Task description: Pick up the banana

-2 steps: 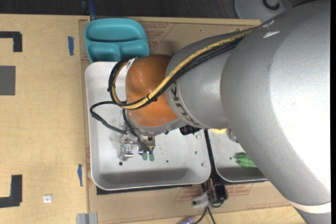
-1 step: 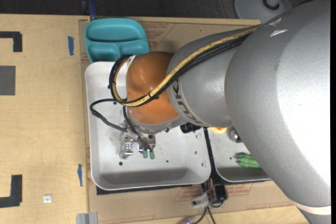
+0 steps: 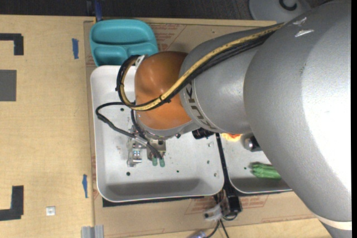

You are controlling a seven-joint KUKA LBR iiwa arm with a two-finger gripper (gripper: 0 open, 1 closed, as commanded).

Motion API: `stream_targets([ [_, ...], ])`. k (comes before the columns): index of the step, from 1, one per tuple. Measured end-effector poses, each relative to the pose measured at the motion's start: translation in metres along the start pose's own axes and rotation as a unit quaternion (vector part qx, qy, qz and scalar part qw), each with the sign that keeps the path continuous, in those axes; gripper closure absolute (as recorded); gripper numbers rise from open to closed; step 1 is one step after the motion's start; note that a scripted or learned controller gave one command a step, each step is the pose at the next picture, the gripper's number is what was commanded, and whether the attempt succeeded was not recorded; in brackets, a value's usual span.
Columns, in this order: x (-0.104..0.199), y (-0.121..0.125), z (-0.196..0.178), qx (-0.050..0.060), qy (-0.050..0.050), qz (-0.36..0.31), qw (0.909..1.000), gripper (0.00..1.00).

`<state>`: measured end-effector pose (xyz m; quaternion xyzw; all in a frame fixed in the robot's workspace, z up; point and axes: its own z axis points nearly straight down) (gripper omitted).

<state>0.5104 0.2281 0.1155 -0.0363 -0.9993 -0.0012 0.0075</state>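
Note:
My gripper (image 3: 146, 154) hangs low over the left white bin (image 3: 111, 187), near the middle of its floor. The orange wrist band (image 3: 159, 92) sits right above it and hides much of that bin. Nothing can be made out held at the gripper. The big grey arm (image 3: 279, 92) crosses in from the right and covers most of the right bin (image 3: 256, 187). A small yellow-orange patch (image 3: 231, 136) peeks out from under the arm at the right bin's left side; I cannot tell what it is.
A green object (image 3: 265, 171) lies near the front of the right bin. A teal tray (image 3: 122, 39) rests behind the left bin. Black cables (image 3: 109, 120) loop off the wrist over the left bin. Bare wooden bench (image 3: 44, 120) stretches to the left.

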Motion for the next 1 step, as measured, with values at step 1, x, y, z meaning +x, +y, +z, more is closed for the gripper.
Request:
stream_targets([
  [1, 0.0286, -0.0053, 0.0288, 0.001, -0.01, -0.126, 0.992, 1.0],
])
